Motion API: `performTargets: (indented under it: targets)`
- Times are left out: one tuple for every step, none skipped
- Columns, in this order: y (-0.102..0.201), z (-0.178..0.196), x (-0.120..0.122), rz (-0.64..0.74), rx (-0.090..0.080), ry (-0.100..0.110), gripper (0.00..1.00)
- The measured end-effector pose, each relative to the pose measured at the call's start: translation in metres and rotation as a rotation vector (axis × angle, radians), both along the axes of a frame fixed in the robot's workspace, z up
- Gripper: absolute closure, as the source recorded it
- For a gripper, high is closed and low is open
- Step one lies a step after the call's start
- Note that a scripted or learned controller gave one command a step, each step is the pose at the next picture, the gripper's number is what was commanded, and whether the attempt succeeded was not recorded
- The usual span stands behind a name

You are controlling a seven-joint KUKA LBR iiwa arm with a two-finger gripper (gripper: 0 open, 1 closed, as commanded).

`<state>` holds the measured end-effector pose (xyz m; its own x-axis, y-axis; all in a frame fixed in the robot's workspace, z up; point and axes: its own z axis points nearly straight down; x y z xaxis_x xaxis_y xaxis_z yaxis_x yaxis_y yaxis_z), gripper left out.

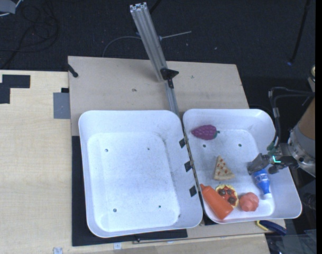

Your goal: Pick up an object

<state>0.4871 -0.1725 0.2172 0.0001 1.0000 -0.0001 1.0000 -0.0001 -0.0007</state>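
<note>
Jaw state: we cannot tell; the gripper (267, 164) hangs over the right bin (232, 116), just above the blue tube (263, 184). We judge this tube light, slightly squashy and slippery; grasp across its middle. Count: one tube, pizza slice (222, 169), purple piece (204, 132), carrot (215, 203), pink ball (248, 201).

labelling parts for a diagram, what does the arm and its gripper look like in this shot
The arm is grey with an orange band above the wrist and a dark cable looping beside it. The gripper is dark grey and blocky, with a small teal-green light glowing on its body.
</note>
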Motion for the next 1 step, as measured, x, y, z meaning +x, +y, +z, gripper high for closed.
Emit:
performTargets:
  targets:
    - [0.0000,0.0000,0.0000,0.000,0.000,0.000,0.00]
